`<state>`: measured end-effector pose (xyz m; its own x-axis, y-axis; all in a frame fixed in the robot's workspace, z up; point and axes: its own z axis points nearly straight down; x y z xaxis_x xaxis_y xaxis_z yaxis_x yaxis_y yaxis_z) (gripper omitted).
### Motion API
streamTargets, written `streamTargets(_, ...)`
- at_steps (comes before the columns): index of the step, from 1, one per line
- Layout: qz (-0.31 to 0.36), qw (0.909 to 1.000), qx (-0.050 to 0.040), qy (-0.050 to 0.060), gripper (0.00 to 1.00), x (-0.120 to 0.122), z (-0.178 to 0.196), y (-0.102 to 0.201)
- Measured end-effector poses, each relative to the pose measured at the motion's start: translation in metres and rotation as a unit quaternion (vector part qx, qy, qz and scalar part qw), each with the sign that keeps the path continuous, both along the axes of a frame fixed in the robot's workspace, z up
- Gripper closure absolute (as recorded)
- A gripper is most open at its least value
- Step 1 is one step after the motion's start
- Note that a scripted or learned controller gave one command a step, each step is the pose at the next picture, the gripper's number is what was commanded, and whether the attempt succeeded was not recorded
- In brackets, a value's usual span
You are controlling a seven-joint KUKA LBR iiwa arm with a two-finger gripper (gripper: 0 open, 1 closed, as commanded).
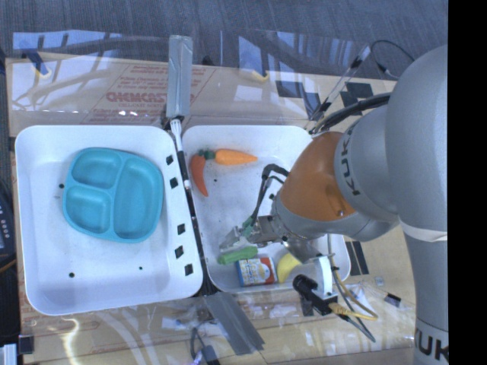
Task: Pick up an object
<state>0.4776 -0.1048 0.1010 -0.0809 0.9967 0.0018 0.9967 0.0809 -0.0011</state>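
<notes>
Here the arm's bulk (335, 185) hides much of the right bin (228, 139); whether the fingers grasp cannot be told. Two carrots (217, 162) lie beyond; a blue tray (114, 195) fills the left bin.

two carrots (235, 157), one blue plate (114, 194), two bins (30, 226)

**Grey arm with an orange band**

The arm (411, 150) is built of smooth, rounded grey segments. A glossy orange band (316, 181) rings the wrist. Dark "KUKA" lettering (346, 175) marks the grey shell. Thin black cables (268, 185) run alongside the metal claw (247, 238).
</notes>
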Motion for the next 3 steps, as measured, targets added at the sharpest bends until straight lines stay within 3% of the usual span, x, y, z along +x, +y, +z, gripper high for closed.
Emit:
streamTargets(1, -0.069, 0.9976, -0.0008, 0.001, 0.00, 0.041, -0.005, -0.019)
streamTargets(2, -0.042, 0.9991, -0.0007, 0.000, 0.00, 0.029, 0.028, -0.092)
streamTargets(3, -0.004, 1.0000, 0.0004, 0.002, 0.00, 0.048, 0.000, 0.013)
